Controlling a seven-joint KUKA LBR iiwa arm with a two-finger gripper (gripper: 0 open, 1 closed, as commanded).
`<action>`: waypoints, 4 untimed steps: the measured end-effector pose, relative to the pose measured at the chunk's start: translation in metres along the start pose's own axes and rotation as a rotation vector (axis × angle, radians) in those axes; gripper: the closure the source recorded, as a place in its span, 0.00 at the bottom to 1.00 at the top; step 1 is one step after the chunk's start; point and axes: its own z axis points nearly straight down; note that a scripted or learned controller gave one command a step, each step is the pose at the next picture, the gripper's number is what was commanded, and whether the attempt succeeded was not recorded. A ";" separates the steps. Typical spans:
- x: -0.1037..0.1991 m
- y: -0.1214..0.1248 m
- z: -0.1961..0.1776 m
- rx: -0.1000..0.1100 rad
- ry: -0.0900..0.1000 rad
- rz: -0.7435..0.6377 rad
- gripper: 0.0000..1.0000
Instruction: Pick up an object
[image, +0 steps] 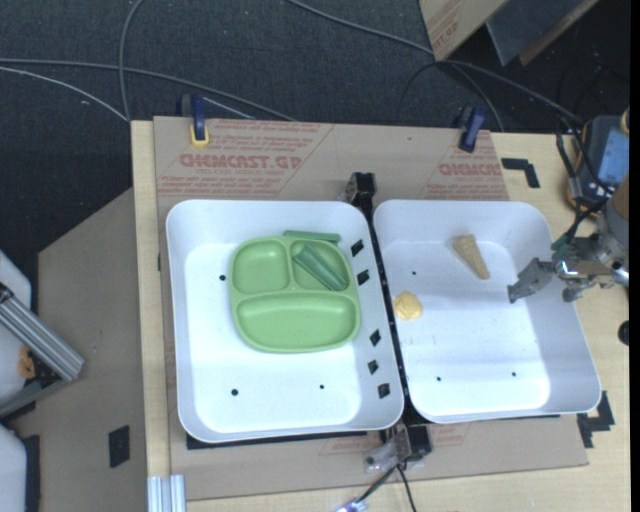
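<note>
Surface (250, 145): one board in the centre of the frame, pinned at its upper edge by two clamps, one blue-and-yellow (199, 117) at upper left, one blue (470, 127) at upper right, judged to keep it from shifting; two white bins side by side on it, joined along a dark centre strip; left bin (200, 400): one green divided plate (294, 296), three compartments, lying flat in the bin's upper middle; one darker green piece (322, 265) resting in the plate's upper right compartment; right bin (560, 370): two loose candidates for the pick, one tan wedge (471, 255) in its upper middle, one small yellow lump (407, 306) near its left wall, well apart from each other; claw (524, 285): one, reaching in over the right bin's right rim, lower right of the wedge, nothing between its fingers; whether it stands apart or together cannot be told; pick judged not yet made.
</note>
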 end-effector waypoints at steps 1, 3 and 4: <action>-0.007 0.005 0.057 0.001 0.001 0.000 0.00; -0.004 0.016 0.098 -0.006 -0.001 -0.001 1.00; -0.001 0.027 0.046 -0.012 -0.005 -0.002 1.00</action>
